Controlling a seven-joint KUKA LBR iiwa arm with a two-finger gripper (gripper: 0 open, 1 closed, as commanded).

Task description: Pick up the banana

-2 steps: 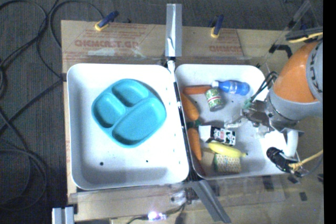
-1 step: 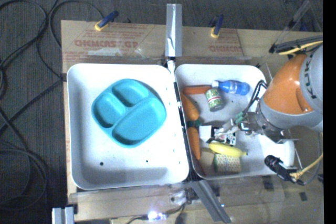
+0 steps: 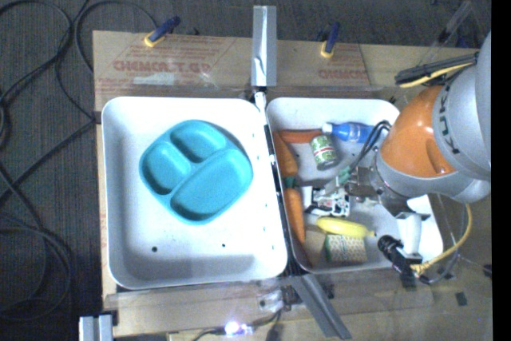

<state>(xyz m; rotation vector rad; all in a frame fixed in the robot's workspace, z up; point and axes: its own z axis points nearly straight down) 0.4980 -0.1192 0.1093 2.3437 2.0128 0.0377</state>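
The banana [image 3: 343,227] is yellow and lies flat near the front of the right bin [image 3: 415,247], between a carrot and the arm's wrist. My gripper [image 3: 330,201] hangs just above and behind the banana's left half, low over the bin floor. The grey arm with its orange band [image 3: 411,148] reaches in from the right and covers the bin's right part. The gripper's own body hides its tips, and nothing shows as held.
Crowding the right bin are a carrot [image 3: 295,213], an orange piece [image 3: 286,152], a small green can [image 3: 322,150], a blue-capped bottle [image 3: 351,132] and a tan block [image 3: 346,249] in front of the banana. The left bin [image 3: 128,251] holds a blue divided plate [image 3: 196,170].
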